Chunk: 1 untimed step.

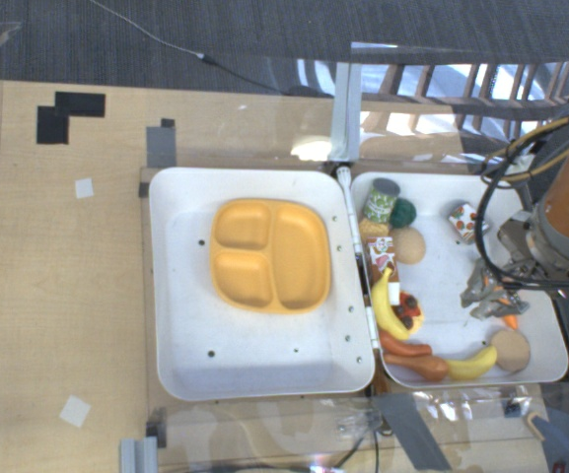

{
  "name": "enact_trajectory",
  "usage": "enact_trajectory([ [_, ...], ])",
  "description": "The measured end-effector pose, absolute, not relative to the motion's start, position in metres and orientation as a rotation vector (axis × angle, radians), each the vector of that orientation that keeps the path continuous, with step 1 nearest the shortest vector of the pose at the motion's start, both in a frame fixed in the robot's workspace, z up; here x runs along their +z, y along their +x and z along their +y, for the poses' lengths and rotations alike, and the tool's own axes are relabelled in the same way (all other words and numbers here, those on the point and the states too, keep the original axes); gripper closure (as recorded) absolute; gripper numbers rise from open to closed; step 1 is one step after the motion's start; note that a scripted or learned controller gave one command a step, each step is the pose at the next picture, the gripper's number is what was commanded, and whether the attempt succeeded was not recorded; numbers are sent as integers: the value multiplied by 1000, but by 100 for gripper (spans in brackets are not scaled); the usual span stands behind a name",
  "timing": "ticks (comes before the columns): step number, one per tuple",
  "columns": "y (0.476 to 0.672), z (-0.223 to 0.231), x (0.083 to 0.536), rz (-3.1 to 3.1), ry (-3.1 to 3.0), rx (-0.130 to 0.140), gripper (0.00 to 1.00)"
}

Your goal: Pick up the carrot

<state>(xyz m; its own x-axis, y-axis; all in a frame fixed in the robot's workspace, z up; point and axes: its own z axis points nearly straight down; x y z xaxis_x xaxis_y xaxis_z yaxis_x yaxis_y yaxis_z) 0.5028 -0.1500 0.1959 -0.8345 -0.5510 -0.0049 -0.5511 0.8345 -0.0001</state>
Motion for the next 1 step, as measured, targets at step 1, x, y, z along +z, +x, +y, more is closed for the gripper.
enact_trajectory([
  [1,507,-205,343,2927,-1110,-15,100],
])
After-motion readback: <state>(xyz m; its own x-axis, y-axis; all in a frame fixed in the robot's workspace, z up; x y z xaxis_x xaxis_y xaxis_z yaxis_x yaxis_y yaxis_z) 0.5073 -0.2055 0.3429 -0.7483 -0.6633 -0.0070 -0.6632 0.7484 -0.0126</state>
